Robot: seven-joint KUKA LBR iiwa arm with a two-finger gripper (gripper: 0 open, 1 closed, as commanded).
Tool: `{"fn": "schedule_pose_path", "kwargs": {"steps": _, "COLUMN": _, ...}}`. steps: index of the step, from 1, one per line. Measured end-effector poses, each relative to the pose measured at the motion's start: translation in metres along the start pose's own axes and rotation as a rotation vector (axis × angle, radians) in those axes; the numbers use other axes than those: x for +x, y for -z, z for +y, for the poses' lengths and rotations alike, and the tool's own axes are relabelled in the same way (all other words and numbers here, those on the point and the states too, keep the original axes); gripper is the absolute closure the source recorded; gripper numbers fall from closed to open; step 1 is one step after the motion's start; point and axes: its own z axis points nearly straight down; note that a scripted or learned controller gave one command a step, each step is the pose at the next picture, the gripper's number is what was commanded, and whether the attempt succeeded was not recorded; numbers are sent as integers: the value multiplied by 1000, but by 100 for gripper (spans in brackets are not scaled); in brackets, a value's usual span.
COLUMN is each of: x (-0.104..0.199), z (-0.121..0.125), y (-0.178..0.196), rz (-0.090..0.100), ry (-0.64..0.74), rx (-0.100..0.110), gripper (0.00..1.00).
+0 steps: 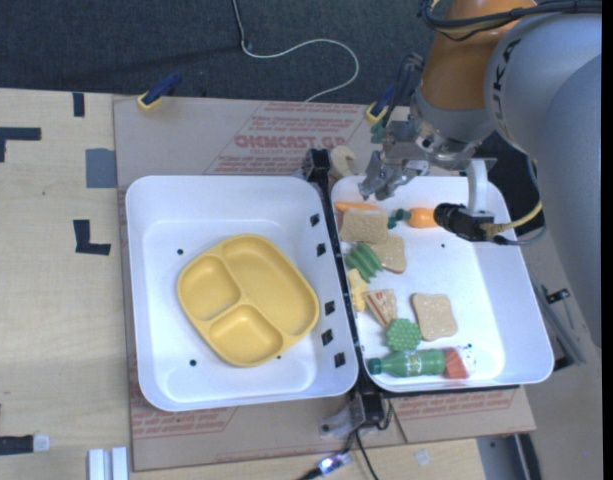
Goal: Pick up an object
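Pick not done yet. Hand (384, 181) hangs over right bin's (506, 298) far-left corner, above toast slice (374, 230) and carrot (422, 218); open or closed, cannot tell. All food lies in bin, nothing lifted. Yellow tray (248, 298) in left bin.

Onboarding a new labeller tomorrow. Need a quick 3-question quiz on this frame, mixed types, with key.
1. True or false: the yellow plastic compartment tray lies in the left white bin.
2. Which bin is the gripper above? A) left B) right white bin C) neither
3. Fill in: the green plastic bottle with the red cap lies along the right bin's ____ wall (near or far, from the camera).

Key: 1 true. 2 B; it hovers over the far end, by the flat brown toast-shaped toy and the small orange carrot toy. 3 near.
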Motion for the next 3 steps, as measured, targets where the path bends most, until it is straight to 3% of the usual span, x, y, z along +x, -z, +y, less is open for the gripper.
{"fn": "schedule_pose_path", "kwargs": {"steps": 1, "x": 9, "z": -6, "y": -10, "rz": 0, "ry": 0, "rx": 2, "gripper": 100}}
{"fn": "schedule_pose_path", "kwargs": {"steps": 2, "x": 0, "z": -1, "y": 2, "rz": 0, "ry": -1, "rx": -1, "gripper": 100}}
{"fn": "schedule_pose_path", "kwargs": {"steps": 3, "x": 1, "z": -12, "y": -16, "rz": 0, "ry": -1, "rx": 2, "gripper": 100}}
